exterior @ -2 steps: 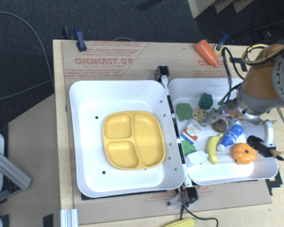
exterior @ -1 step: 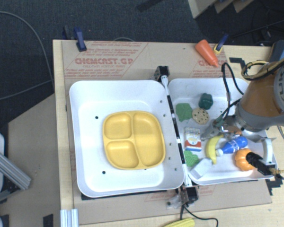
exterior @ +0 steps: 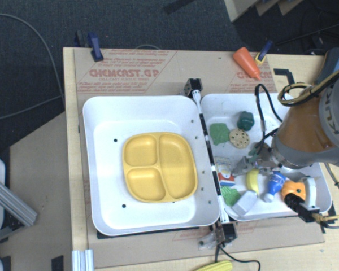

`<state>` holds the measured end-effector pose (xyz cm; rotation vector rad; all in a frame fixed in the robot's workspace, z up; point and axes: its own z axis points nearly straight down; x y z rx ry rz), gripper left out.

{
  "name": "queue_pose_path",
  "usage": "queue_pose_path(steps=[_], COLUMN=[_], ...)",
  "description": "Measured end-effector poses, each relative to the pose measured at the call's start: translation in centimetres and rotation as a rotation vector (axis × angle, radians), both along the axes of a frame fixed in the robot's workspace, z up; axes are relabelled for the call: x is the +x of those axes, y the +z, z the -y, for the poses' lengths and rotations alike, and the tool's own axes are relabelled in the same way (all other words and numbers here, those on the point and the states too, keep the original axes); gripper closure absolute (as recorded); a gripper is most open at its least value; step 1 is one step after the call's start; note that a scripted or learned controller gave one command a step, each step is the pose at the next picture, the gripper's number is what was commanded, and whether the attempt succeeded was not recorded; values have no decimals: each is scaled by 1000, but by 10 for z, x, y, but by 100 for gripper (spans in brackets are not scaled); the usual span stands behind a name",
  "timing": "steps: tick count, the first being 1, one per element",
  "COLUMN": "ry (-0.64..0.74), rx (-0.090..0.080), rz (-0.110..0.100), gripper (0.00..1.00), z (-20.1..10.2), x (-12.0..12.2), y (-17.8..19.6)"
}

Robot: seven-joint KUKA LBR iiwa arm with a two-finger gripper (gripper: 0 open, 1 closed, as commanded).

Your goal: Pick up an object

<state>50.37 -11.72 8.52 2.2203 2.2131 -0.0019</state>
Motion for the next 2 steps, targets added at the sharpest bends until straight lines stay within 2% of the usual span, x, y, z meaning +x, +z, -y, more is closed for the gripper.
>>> queue_pose_path(steps=[1, 2], ry=[3, 4], rx=[4, 6], rz=[-2, -2], gripper=[100, 100], z=[-2, -71], x=[0, 59], y=[9, 100])
